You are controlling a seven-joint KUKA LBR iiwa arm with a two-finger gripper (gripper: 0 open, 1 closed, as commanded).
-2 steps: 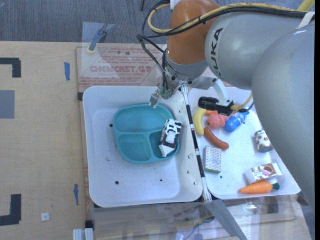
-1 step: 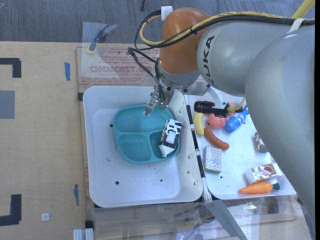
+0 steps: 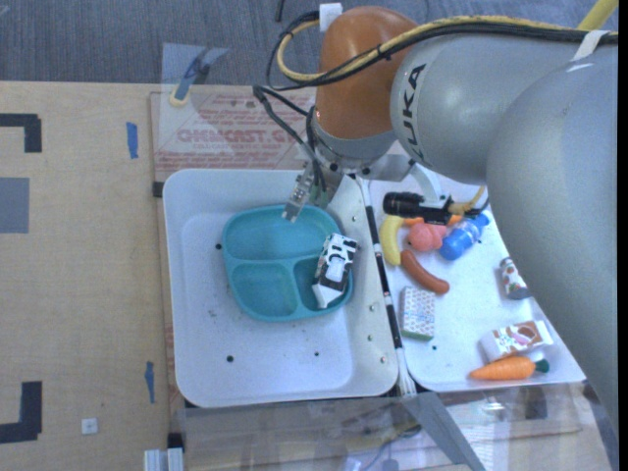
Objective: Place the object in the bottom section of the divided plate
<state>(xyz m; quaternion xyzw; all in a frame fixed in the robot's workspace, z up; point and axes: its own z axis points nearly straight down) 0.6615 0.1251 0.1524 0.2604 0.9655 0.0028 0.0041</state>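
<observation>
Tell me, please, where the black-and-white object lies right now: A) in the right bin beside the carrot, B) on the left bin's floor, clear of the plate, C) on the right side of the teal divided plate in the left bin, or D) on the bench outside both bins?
C: the black-and-white object rests on the right side of the teal divided plate, which sits in the left bin.

The grey arm (image 3: 520, 116) comes in from the right of the camera view, its thick links taking up the upper right corner, with a yellow cable (image 3: 412, 35) running along its top. The orange band (image 3: 355, 77) sits above the wrist, which points down and toward the left. Below it the claw (image 3: 296, 206) hangs as a slim tip, too small and too much in shadow to tell how its fingers stand.
</observation>
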